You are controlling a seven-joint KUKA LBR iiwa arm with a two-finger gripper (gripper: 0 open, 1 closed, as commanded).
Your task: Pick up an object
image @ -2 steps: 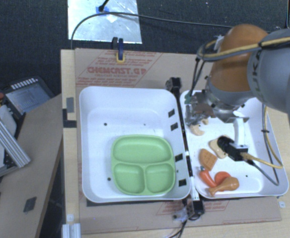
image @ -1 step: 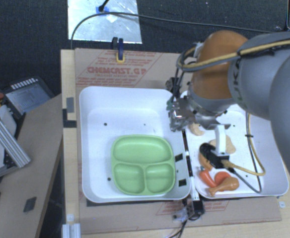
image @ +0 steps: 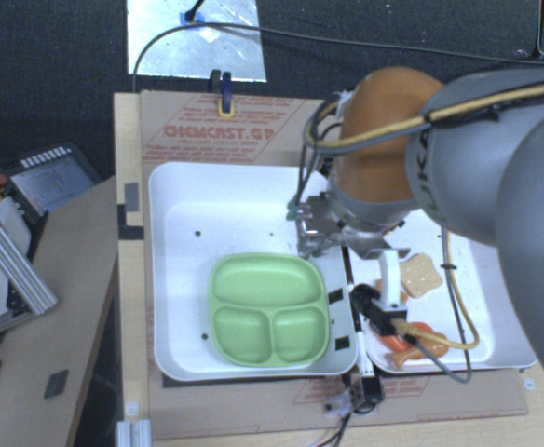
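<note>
The gripper (image: pixel 311 236) hangs low over the rim shared by the two bins, just beside the far right corner of the pale green three-compartment plastic plate (image: pixel 267 307), which lies in the shallow white left bin (image: pixel 174 250). I cannot tell whether the gripper is open or closed. Nothing looks lifted, so I judge the pick itself not yet done.

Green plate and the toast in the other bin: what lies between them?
The two bins' adjoining walls lie between the green plate and the toast, as the camera view shows.

two bins (image: pixel 193 208), one green tray (image: pixel 267 282), one toast (image: pixel 420 276)
</note>
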